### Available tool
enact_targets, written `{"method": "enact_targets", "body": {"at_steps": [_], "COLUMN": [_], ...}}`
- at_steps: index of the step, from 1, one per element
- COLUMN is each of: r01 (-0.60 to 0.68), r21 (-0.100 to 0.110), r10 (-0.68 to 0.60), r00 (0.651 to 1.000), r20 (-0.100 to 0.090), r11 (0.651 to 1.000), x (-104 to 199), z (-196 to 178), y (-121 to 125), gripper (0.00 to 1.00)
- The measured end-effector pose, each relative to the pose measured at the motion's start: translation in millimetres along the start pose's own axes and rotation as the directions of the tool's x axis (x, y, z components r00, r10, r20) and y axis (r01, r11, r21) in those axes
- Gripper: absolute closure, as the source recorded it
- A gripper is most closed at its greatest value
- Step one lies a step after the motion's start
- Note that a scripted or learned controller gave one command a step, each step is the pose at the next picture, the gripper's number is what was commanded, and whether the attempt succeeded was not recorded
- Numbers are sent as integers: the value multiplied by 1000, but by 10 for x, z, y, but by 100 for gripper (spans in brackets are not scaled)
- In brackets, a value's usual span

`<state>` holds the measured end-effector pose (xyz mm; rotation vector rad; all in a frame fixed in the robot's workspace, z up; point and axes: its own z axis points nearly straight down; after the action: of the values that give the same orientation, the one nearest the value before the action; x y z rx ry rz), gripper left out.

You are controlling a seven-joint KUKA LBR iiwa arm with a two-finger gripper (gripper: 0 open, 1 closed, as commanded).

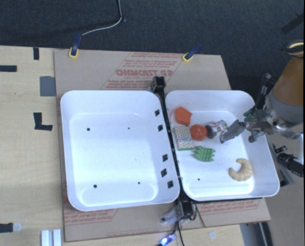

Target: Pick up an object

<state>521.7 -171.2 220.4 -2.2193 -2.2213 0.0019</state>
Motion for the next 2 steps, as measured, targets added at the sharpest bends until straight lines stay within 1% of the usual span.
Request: {"method": "enact_targets", "body": {"at_steps": [1,2], "r01": [1,7], "r21": [0,-5], "r10": [-1,-7], "r00": [1000,1000], "r20": [0,-1], "r11": [1000,1000], "x": [6,585], "z": [-98,-485], "y": [3,161], "gripper": [100,100]}}
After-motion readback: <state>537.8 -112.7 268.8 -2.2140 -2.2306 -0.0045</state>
